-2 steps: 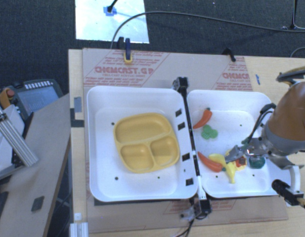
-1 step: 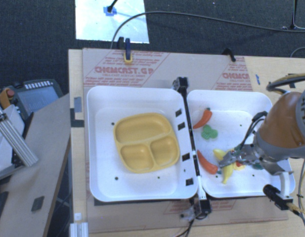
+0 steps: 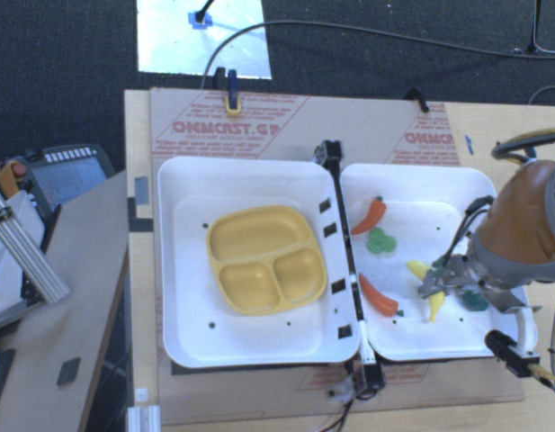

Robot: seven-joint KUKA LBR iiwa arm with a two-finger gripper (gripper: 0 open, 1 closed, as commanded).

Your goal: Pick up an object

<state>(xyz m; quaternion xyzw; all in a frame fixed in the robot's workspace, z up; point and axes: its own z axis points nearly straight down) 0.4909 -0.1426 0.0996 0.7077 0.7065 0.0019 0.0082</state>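
Camera view: two white bins [image 3: 259,174] on a cardboard-covered bench [image 3: 286,124]; fingers' [image 3: 436,283] state cannot be told.

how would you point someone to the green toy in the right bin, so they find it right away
Start at the right white bin, the one the grey and orange arm reaches into. In its upper left part, just below the tip of an orange carrot-like toy, lies the green toy. It is a lumpy bright green blob, while its nearest neighbours are long orange and yellow pieces.
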